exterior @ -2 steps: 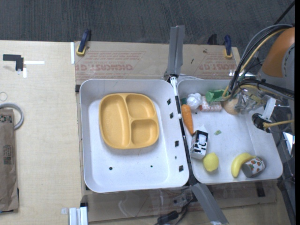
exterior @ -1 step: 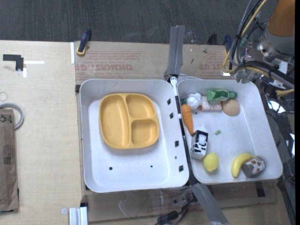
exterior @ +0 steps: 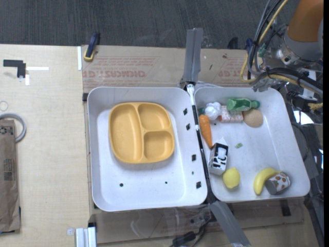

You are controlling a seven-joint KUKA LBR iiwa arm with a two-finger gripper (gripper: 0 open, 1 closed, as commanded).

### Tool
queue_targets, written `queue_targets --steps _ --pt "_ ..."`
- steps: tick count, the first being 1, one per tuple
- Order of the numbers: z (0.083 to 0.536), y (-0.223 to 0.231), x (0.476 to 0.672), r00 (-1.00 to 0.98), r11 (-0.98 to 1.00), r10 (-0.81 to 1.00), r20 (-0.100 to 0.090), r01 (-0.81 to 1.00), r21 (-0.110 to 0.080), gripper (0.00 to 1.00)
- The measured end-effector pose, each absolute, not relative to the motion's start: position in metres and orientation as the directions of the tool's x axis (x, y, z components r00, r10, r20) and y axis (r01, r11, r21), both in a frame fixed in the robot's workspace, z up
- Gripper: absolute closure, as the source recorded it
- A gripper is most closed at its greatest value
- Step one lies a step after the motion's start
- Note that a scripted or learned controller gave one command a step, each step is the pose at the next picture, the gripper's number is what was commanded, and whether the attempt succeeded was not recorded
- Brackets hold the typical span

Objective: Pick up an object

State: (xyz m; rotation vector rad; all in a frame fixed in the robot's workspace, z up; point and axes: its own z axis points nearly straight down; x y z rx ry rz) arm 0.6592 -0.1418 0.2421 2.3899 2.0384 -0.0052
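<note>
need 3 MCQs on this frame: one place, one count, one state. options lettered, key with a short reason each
1. Where does the yellow divided plate lie?
A. left bin
B. right bin
C. on the cardboard behind the bins

2. How many compartments does the plate have?
A. two
B. three
C. four

3. How does the carrot lie in the right bin?
A. standing upright in the middle
B. stretched along the bin's left wall
C. resting on the banana

Key:
1 A: the plate sits in the left bin, by itself.
2 B: one long section and two smaller ones show.
3 B: it lies flat by the divider, far from the banana at the near edge.
</note>
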Motion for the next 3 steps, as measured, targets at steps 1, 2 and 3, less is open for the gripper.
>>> queue_targets --steps 1,2,3 --pt "0.25 -0.142 0.66 0.156 -0.156 0.988 -0.005 0.988 -0.003 1.0" --pt "0.259 -0.142 0.66 0.155 -0.155 0.988 -0.008 0.988 -0.003 1.0" --pt "0.267 -0.143 0.66 0.154 -0.154 0.988 -0.011 0.988 -0.005 1.0"
